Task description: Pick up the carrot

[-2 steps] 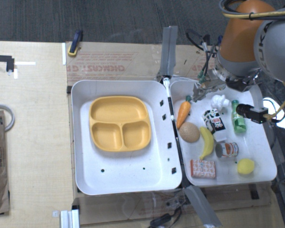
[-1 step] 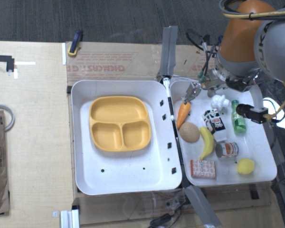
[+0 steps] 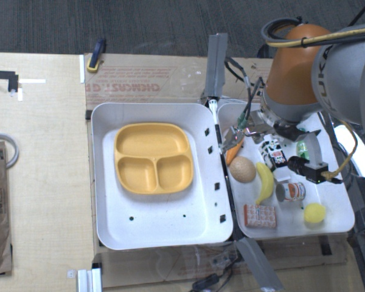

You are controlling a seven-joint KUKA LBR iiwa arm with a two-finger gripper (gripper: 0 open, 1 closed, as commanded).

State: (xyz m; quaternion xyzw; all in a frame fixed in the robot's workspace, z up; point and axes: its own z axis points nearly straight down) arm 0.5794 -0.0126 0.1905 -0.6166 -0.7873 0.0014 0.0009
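Fingers: state cannot be told; the gripper (image 3: 242, 132) hangs low over the right bin (image 3: 344, 224), near its left wall. The carrot (image 3: 232, 152) lies just nearer and slightly left of it, touching the egg (image 3: 243, 170), long axis running near-left to far-right.

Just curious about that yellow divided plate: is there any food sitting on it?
No, the yellow divided plate in the left bin has bare compartments; the carrot, egg and banana lie in the right bin.

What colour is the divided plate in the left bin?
The divided plate is yellow-orange, plain, without pattern; the camera view shows it, lying in the white left bin.
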